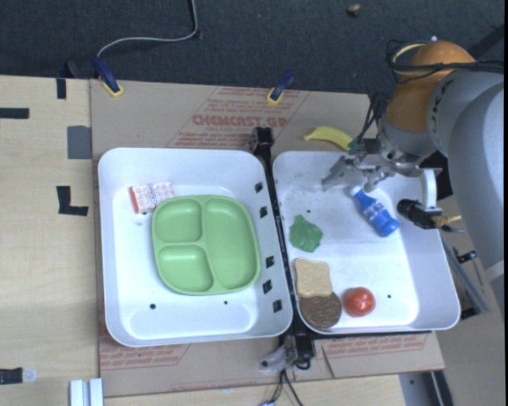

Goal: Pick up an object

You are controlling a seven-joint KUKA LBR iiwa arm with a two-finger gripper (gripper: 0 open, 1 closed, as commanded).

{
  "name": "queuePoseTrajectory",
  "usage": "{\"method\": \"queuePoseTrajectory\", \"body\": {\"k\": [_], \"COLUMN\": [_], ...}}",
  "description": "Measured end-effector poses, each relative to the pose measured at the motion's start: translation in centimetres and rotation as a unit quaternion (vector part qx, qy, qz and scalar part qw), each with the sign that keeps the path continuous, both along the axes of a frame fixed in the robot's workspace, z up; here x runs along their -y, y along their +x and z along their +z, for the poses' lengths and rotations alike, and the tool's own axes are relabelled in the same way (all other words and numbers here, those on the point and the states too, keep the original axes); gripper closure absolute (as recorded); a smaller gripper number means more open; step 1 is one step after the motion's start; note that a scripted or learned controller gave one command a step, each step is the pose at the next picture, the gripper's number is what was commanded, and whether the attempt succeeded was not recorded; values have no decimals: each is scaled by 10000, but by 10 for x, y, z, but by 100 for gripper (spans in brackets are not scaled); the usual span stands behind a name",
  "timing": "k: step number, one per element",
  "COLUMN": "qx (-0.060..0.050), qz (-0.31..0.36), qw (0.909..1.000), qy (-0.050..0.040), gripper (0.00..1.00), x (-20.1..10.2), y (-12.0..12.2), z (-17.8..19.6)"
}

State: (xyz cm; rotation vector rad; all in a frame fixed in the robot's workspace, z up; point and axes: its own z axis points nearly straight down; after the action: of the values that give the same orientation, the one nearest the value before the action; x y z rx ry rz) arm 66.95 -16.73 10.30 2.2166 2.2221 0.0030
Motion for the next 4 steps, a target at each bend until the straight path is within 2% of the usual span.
{"method": "queuePoseTrajectory", "body": {"k": [1, 2, 3, 4], "qx": [-2, -3, 8, 5], "qz": [-6, -6, -8, -8], "qw": [10000, 10000, 10000, 10000], "qy": [-3, -2, -15, -15], "gripper": [0, 0, 100, 0], "x": [16, -25, -24, -24], "y": [-22, -59, -58, -58], "z": [-16, -16, -6, -7]}}
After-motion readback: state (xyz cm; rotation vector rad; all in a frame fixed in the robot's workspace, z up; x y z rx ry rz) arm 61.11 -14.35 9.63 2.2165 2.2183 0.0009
